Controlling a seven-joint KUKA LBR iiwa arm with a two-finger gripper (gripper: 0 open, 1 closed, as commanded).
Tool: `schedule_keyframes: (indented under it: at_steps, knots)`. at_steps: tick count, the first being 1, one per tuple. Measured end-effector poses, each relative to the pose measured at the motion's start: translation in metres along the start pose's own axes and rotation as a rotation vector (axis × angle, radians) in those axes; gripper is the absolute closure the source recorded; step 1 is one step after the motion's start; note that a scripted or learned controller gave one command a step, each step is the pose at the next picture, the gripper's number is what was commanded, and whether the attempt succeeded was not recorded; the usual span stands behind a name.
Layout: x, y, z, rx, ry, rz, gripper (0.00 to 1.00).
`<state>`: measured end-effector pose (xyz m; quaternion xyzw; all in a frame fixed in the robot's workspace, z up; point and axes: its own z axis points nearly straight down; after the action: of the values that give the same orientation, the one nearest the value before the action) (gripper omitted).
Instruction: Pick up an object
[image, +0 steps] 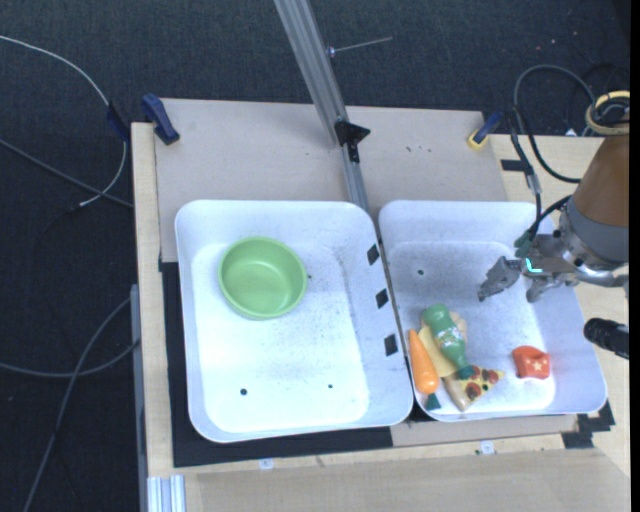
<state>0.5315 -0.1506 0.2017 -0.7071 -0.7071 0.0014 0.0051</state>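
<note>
Nearest the camera, along the front rim of the right bin (570, 400), lies a small heap of toys. An orange carrot (423, 362) rests lengthwise against the bin's left wall, a green bottle-shaped piece (445, 336) lies just beside it at a slant, and a small multicoloured toy (470, 385) sits touching their lower ends. A little apart to the right, near the front right corner, sits a red-orange block (531, 363) on its own.

Further back in the same bin hangs the gripper (518, 280), reaching in from the right on the grey arm with its orange band (607, 180). Its two dark fingers (495, 279) are spread apart and have nothing between them — they sit over bare bin floor, above and behind the toy heap and clear of every object.

In the left bin (200, 380), toward its back left part, a green bowl (262, 277) stands upright, well apart from everything else; the floor around it is speckled with dark flecks.

Behind both bins the tan board of the bench (250, 150) runs back to a blue clamp (158, 118) at its left corner and a yellow-and-blue clamp (486, 128) at the right — between them a metal rail (320, 75) slants down to the gap between the bins.
</note>
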Motion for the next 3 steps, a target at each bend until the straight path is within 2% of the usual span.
schedule_keyframes:
  at_steps: [1,2,3]
  knots:
    - [0.000,0.001,-0.002,-0.004,-0.001,0.000,0.00]
    - [0.011,-0.001,0.056,0.007,0.002,-0.001,0.00]
    - [0.012,-0.003,0.111,0.006,0.001,0.001,0.00]
